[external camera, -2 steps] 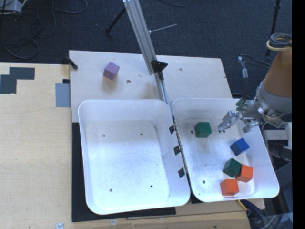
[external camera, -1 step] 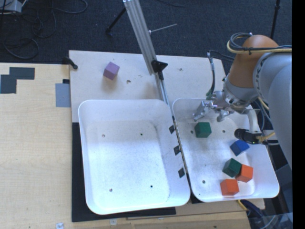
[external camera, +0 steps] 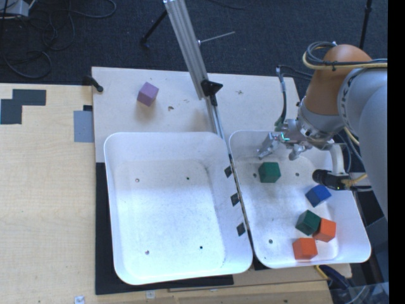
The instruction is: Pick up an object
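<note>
Orange cube, front: nearest the camera in the right bin, close to the front rim; no obstacle to the arm's present position.
Orange cube, second: just behind the first, touching a dark green cube. A grasp here would likely nudge the neighbour or close on two at once.
Blue cube: further back, toward the bin's right side, standing free.
Green cube: probable target; sits alone on the bin floor just below the gripper, nothing crowding it.
Gripper: hovers above the back of the right bin, fingers spread, nothing between them.
Risk 1: the gripper appears offset toward the back of the green cube; a straight descent could land a finger on top of it or push it aside.
Risk 2: the cube sits turned relative to the fingers, as far as I can judge, so it could twist out on closing.
Left bin: well clear of the action.
Slanted metal post: rises behind the divider, near the arm's path if it swings left.
Purple cube: farthest, on the bench outside both bins.
</note>
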You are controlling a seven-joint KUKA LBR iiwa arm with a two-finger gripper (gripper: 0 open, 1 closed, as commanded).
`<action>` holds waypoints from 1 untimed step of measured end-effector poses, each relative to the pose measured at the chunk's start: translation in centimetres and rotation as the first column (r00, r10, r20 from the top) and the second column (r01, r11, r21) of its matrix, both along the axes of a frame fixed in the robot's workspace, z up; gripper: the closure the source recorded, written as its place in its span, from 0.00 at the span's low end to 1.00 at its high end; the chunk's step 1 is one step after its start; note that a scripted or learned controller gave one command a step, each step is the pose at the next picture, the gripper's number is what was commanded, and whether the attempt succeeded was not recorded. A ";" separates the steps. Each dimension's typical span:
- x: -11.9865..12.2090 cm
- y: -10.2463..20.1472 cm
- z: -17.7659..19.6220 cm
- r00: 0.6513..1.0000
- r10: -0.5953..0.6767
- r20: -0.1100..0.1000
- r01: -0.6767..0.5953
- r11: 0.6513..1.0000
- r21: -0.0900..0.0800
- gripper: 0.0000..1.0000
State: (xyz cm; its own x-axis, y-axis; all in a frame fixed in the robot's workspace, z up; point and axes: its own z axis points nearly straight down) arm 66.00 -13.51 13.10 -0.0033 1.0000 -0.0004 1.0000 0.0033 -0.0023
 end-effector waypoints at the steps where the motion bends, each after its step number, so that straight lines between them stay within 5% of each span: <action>1: -2.1 0.8 -3.1 1.000 -0.006 -0.004 0.006 1.000 0.002 0.00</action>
